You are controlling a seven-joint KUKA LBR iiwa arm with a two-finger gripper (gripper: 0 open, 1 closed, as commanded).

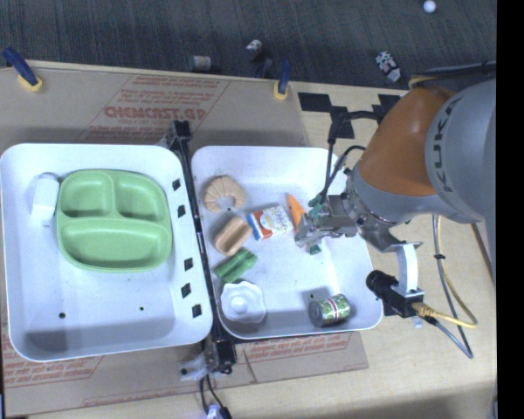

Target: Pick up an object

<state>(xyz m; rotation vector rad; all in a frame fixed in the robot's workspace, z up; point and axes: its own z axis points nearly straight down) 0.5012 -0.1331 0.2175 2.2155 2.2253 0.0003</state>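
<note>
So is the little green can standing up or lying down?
Lying down. The small green can rests on its side near the front edge of the right white bin, its silver end facing left and its label along its length.

bright, even light | soft shadows | slight blur | mild glare

Both bins white: left bin (17, 260), right bin (271, 160). Pale green divided plate (113, 219), white bottle (44, 197), tan shell-shaped bread (222, 193), tan bun (230, 232), green stick (235, 265), orange carrot (294, 209), white-orange-blue carton (271, 222), white cup (241, 303), green-red can (331, 309). Arm (437, 155) grey with orange band.
</note>
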